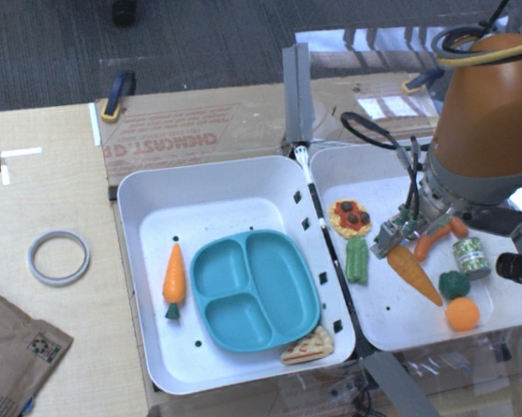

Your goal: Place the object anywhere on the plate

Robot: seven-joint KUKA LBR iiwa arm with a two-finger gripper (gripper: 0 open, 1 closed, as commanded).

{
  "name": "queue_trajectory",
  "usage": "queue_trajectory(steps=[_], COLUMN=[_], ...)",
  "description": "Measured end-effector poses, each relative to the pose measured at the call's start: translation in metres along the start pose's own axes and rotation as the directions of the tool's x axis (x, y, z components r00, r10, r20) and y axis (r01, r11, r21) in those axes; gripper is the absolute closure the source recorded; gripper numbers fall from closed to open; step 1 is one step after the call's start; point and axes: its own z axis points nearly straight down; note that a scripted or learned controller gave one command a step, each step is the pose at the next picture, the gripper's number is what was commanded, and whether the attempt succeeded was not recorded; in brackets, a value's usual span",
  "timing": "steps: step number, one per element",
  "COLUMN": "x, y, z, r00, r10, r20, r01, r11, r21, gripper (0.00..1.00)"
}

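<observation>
Orange toy carrot (413,275) lies in the right bin (389,324), tilted, thick end up-left under the tool (398,232), point toward the lower right. Tool hangs low over that thick end, just beside or touching it; from this slanted view contact cannot be confirmed, and whether it is open, closed or gripping cannot be told.

Neighbours in the same bin: green pickle-like piece (357,261) to the left, small pizza toy (350,217) above that, slim orange-red piece (435,238) just beside the carrot's upper right, small can (470,256), dark green piece (454,283), orange ball (462,314). Crowded around the target.

Target plate (252,291): teal, three compartments, sits in the left bin (145,264). A second carrot (172,278) and a waffle-like piece (306,346) lie beside it, off the plate.

Handling judgement: carrot looks like moulded plastic, so light, stiff, smooth, likely slippery. Tapered body tends to squirt out of a pinch near the tip. Best hold is across the thick third, jaws square to the long axis. Risk: catching the orange-red piece alongside.
</observation>
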Motion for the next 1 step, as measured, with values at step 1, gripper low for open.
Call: queue_trajectory(steps=[1], x=[0.0635], y=[0.0327], z=[-0.0212], r00=[0.993], r10=[-0.122], r20=[-0.001], r01=[0.122], r11=[0.993], r21=[0.001], gripper=[1.00])
